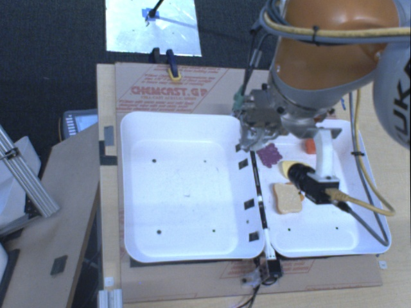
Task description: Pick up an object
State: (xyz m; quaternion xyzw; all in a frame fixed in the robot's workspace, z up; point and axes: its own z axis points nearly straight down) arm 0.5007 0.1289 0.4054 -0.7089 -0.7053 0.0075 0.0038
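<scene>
My gripper (252, 140) hangs over the far left part of the right bin (321, 239), next to the divide between the two bins. Just right of it lies a purple bunch of grapes (270, 154). A yellow piece (286, 169) sits in front of the grapes, partly behind a black fitting on the arm. Nearer the bin's middle lies a tan slice of bread (288, 198). A small orange item (310, 146) peeks out at the back, partly covered by the arm. Nothing shows in the gripper's grasp.
The left bin (183, 185) stands beside the right one. The arm's big orange-banded body (331, 31) covers the back of the right bin. A black connector with a yellow cable (350, 201) trails across the right bin. Cardboard (170, 88) lies under both bins.
</scene>
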